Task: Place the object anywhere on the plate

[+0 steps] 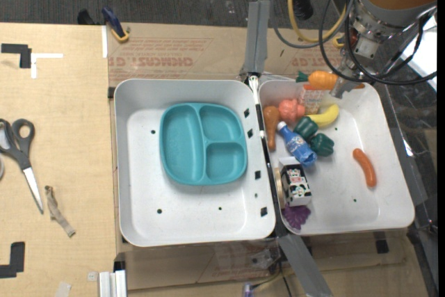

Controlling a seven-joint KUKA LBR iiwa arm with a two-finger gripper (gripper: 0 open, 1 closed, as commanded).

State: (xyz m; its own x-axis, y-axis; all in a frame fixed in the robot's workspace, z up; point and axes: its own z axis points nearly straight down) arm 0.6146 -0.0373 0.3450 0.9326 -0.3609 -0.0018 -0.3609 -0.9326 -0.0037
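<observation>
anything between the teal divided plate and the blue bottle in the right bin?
In the camera view, the two bins' adjoining white rims and an orange carrot-shaped toy lie between the teal divided plate and the blue bottle.

A: What colours are there?
B: The plate (204, 143) is teal, in a white bin (132, 170). The sausage (365, 167) is orange-red, the banana (324, 115) yellow.
A: And the bottle (297, 143)?
B: Blue (with a white cap). The carton (297, 186) has black-and-white cow patches, the grapes (295, 218) are purple.
</observation>
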